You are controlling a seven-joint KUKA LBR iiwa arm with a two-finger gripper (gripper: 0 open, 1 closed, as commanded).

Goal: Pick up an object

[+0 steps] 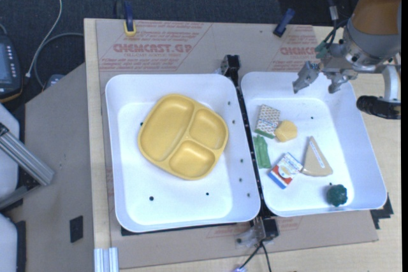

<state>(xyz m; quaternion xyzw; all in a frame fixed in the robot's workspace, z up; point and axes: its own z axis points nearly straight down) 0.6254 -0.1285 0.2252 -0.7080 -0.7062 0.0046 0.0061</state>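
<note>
Nothing is picked up yet, as far as the view shows: the hand [318,81] hangs above the far edge of the right bin [363,137] with its two fingers spread wide and nothing between them, well apart from every object below. All the candidates lie loose on the floor of that bin. A patterned packet [268,118] sits toward the far left, with a small yellow lump [286,130] just beside it and a green stick [262,151] along the left wall. Nearer the middle lie a red, white and blue wrapper [285,170] and a tan wedge [315,158] (the two almost touch). A dark green ball [337,194] rests alone in the near right corner. The left bin [121,137] carries a yellow divided plate [183,136], which lies flat. The whole of the task seems left to do: choosing an object, descending over it, closing and lifting. The packet and the yellow lump lie closest to the hand
</note>
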